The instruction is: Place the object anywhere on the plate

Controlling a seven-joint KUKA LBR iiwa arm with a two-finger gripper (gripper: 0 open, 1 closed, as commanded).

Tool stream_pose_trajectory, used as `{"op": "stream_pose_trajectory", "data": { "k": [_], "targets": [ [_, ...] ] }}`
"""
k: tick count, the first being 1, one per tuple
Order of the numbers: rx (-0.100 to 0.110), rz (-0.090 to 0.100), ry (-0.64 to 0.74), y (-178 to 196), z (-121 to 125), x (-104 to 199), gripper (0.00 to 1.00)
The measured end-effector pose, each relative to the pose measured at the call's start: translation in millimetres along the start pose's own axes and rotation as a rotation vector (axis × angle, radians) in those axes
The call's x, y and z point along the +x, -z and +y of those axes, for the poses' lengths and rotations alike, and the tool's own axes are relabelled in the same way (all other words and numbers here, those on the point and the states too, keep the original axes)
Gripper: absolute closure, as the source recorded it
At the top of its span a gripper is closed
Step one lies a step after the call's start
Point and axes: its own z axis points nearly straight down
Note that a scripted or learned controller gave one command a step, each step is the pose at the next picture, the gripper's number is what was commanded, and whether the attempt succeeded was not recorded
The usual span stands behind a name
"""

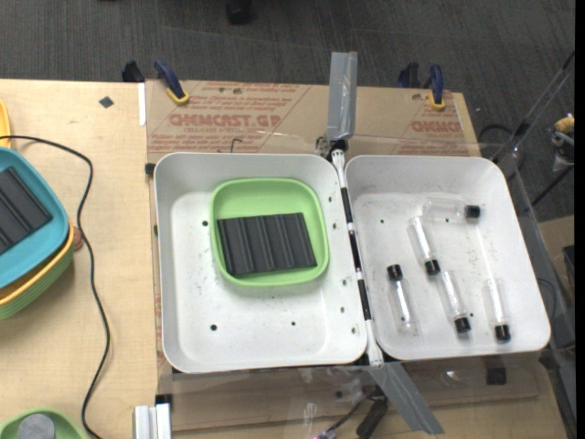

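Note:
A light green square plate (270, 233) sits in the upper middle of the left white bin (183, 309). A dark ribbed mat (268, 244) lies flat on the plate. In the right white bin (516, 218) lie several clear tubes with black caps. One tube (452, 213) lies crosswise near the top, another (422, 243) slants below it, and a third (400, 302) lies nearest the plate side.
A stack of teal and green dishes (27, 236) stands at the far left of the wooden bench, with a black cable (89, 245) running past it. Brown cardboard (238, 112) held by blue clamps (170, 80) lies under the bins.

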Motion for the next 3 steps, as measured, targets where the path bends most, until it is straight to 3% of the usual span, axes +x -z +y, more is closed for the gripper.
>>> {"op": "stream_pose_trajectory", "data": {
  "k": [1,3],
  "targets": [
    [0.0,0.0,-0.01,18.3,8.5,28.6,0.0],
    [0.001,0.0,-0.011,-81.1,7.9,34.1,0.0]
  ]
}}
